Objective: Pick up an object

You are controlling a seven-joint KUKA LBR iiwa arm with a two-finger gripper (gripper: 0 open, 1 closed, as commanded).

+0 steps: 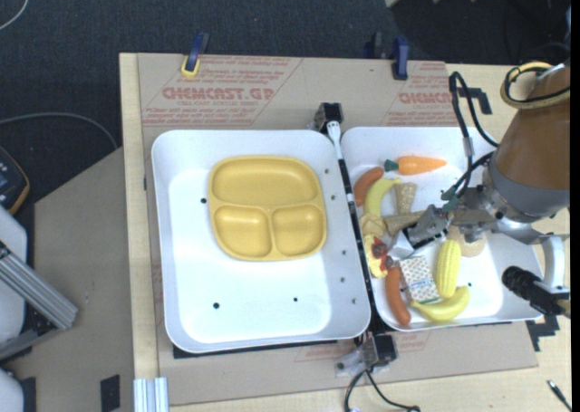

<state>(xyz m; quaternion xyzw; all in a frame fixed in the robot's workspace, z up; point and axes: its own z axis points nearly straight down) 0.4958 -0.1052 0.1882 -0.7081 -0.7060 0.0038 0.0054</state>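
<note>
Broadly, two shallow white plastic bins sit side by side on a brown cardboard-covered bench. The left white bin carries a yellow three-compartment plastic plate, its single large compartment toward the far edge and the two smaller ones nearer the camera.

The right white bin holds a heap of toy food. The grey arm with the orange band reaches in from the right, and its dark two-finger gripper sits low over the middle of the heap, just beside the yellow toy corn cob; whether its tips are spread or closed, and whether they touch anything, cannot be made out.

That corn cob stands roughly along the near-far direction, close to vertical on screen. Below it a yellow toy banana curves along the near edge of the bin, its long axis running left-right. A red toy sausage lies at the bin's near-left, running near to far. At the far side an orange toy carrot lies left-right, green stub pointing left. A small white patterned packet rests between sausage and corn.
</note>
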